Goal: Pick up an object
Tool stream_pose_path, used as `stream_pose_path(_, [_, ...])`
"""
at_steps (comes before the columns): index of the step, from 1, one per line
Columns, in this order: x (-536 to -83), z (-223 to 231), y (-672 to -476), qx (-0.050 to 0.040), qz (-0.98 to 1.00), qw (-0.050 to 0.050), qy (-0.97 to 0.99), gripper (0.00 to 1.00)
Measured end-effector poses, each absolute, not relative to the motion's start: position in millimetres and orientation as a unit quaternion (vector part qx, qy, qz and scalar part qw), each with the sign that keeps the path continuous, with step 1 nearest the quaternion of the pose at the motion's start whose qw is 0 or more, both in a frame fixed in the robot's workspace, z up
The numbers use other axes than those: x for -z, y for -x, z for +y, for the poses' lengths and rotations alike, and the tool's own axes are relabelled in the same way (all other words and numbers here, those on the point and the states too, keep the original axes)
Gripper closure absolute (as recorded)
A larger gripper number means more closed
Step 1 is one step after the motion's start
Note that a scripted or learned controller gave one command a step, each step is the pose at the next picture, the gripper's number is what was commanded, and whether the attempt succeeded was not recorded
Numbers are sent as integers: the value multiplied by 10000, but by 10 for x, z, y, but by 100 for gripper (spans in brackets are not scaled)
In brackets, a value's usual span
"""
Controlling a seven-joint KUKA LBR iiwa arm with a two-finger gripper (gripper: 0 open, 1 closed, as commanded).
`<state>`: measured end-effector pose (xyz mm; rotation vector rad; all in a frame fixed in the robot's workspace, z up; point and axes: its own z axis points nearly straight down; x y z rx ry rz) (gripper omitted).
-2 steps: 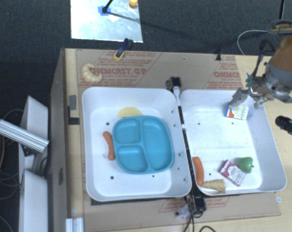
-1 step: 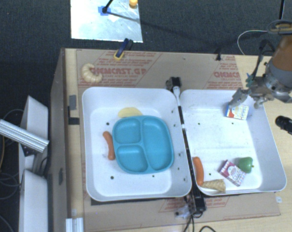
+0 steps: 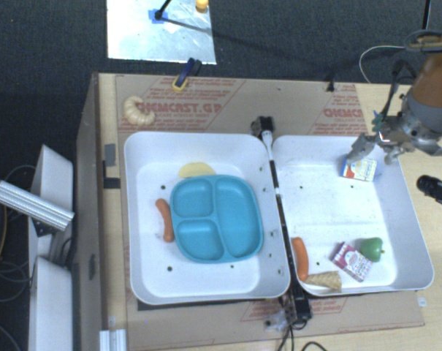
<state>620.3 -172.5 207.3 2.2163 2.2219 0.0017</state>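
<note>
The right bin (image 3: 319, 196) holds a small white, blue and red carton (image 3: 362, 170) at its far right. Near the front edge lie an orange sausage (image 3: 299, 257), a tan cone (image 3: 324, 280), a maroon packet (image 3: 350, 260) and a green pepper (image 3: 371, 248). My gripper (image 3: 368, 152) hangs over the far right corner of this bin, directly above the carton and touching or nearly touching its top. The left bin (image 3: 144, 196) holds a blue divided plate (image 3: 215, 218), another orange sausage (image 3: 164, 219) and a pale yellow piece (image 3: 196, 170).
A black divider bar (image 3: 275, 189) runs between the bins. On the cardboard behind the bins lie a beige peanut-shaped item (image 3: 138, 109) and a blue-yellow clip (image 3: 185, 74). A silver sheet (image 3: 158, 20) with a yellow ball (image 3: 201, 4) lies farther back.
</note>
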Motion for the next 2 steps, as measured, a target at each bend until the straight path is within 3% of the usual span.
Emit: stream_pose_path(2, [-2073,-1725,-6203,-5,7080,17,-7062,0])
